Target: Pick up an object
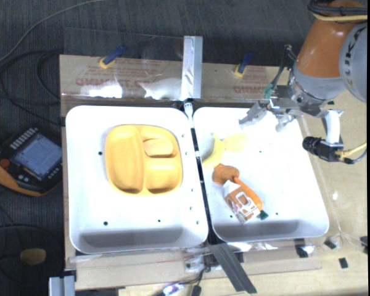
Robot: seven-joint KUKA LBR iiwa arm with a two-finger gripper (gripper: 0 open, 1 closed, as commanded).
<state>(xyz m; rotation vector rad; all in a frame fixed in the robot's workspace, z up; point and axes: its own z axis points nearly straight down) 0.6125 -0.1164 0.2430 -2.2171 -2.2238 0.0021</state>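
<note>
A yellow divided tray [143, 159] is seen lying flat in the middle of the left bin [86, 227], right side up, with one long compartment on its left and two smaller ones on its right. In the right bin [296, 184], a rounded orange piece [224, 173] is found near the left wall, and just beside it, toward the front, a small packet [242, 203] printed in white, orange and red is laid at a slant (a dark green bit is seen at its lower right end). A pale yellow flat thing [229, 143] is seen toward the back left of that bin, its exact shape hard to tell against the white.
</note>
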